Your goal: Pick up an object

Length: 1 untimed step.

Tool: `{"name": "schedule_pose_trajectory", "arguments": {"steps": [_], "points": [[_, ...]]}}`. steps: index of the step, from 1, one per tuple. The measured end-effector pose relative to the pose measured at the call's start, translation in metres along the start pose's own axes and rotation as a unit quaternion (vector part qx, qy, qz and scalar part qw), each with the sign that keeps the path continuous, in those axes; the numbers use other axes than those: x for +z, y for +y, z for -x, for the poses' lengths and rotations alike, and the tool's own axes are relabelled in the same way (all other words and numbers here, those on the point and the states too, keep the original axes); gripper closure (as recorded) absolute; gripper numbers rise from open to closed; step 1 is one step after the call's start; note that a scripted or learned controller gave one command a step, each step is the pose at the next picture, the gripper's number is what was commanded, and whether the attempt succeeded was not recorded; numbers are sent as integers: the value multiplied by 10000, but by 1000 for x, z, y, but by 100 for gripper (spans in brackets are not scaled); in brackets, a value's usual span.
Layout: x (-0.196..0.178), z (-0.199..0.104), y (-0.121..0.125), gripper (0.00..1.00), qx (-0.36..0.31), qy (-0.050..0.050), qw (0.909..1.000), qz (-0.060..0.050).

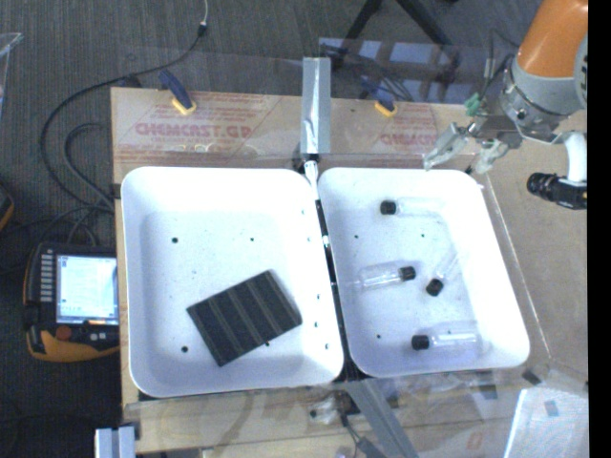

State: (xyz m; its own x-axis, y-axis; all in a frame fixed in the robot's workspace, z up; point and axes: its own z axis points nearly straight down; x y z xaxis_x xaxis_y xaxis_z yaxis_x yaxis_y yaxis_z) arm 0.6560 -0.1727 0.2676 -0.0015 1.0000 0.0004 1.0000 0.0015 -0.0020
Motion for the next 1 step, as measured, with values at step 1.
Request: {"name": "schedule_pose_trajectory", "arguments": {"steps": [1], "points": [[156, 30, -105, 0, -825, 5, 9966, -5]]}}
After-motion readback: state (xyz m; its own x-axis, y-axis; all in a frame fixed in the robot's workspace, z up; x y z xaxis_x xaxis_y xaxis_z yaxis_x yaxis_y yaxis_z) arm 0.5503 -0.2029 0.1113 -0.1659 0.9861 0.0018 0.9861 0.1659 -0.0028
